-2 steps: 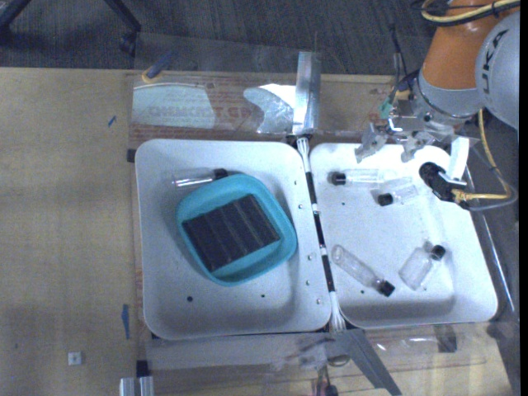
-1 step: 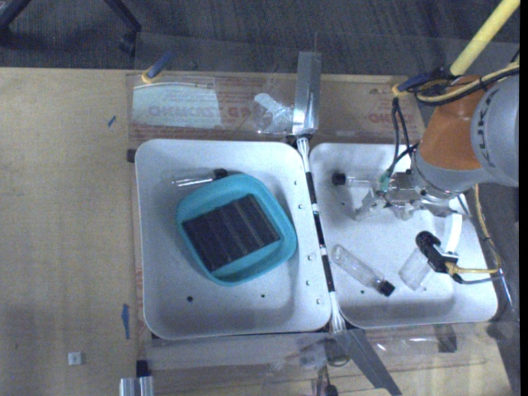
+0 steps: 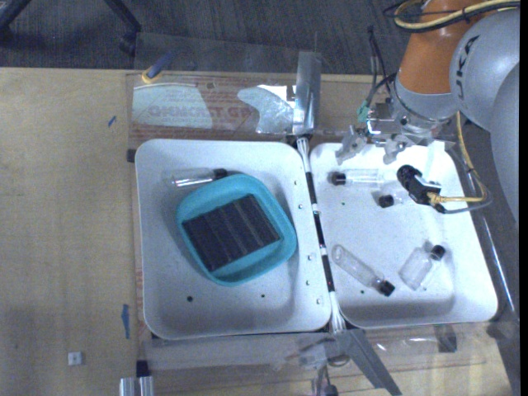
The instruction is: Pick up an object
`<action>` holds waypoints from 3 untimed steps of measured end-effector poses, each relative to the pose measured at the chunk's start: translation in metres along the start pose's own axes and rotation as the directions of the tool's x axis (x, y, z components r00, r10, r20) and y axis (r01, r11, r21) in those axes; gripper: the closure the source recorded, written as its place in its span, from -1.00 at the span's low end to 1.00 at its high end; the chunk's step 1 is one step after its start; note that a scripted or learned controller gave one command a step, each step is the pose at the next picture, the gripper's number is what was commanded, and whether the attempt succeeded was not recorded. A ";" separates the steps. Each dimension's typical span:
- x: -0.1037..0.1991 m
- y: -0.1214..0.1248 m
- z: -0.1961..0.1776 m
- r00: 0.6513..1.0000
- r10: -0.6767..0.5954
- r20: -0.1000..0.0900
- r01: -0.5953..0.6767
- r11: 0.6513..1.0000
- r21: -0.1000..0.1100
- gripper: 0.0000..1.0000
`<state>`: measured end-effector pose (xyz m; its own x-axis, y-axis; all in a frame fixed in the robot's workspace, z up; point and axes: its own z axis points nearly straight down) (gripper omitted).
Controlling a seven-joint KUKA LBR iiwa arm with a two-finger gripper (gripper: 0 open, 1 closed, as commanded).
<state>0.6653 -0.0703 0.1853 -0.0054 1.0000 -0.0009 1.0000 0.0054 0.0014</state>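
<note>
Two white bins sit side by side on a wooden bench. The left bin [image 3: 157, 246] holds a teal tray [image 3: 235, 229] with a dark ribbed insert and a clear vial [image 3: 196, 176] behind it. The right bin [image 3: 470, 295] holds three clear black-capped vials: one [image 3: 356, 176] near the back, below the gripper [image 3: 375, 143], and two [image 3: 361, 270] [image 3: 421, 265] toward the front, with bare floor between. Whether the gripper grasps anything cannot be told. No writing is legible.
</note>
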 end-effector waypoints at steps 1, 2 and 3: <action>-0.047 -0.018 0.098 1.000 0.015 0.000 -0.015 1.000 -0.004 -1.00; -0.049 -0.022 0.091 1.000 0.016 0.001 -0.016 1.000 0.009 1.00; -0.014 -0.009 -0.033 1.000 0.025 0.000 -0.025 1.000 0.000 1.00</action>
<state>0.6562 -0.0844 0.2188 0.0199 0.9998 -0.0012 0.9998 -0.0199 0.0016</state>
